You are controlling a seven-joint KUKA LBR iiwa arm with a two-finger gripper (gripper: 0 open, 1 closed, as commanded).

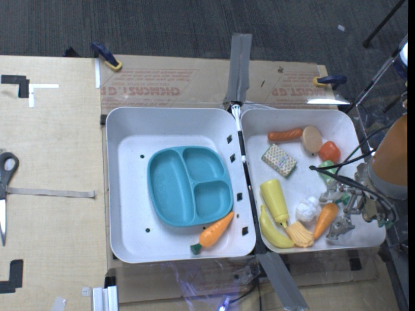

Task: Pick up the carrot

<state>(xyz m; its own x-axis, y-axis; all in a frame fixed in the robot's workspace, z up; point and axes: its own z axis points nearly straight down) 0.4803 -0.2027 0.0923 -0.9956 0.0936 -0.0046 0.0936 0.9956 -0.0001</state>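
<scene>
Here, carrot (pixel 216 231) beside blue tray (pixel 190 184), cardboard (pixel 155 85) lettering unreadable

Wooden bench (pixel 45 167), two white bins (pixel 120 193) side by side, scissors (pixel 5 180) at left edge

one fixed camera is sitting above my bench, looking down at a slant. it is taking in both white bins side by side: the left bin (pixel 117 193) near the middle of the frame, the right bin (pixel 347 125) toward the right. it is standing far enough back that the bench top (pixel 48 148) on the left and dark floor (pixel 194 11) along the top are showing too. my arm (pixel 395 154) is reaching in from the right edge.
</scene>
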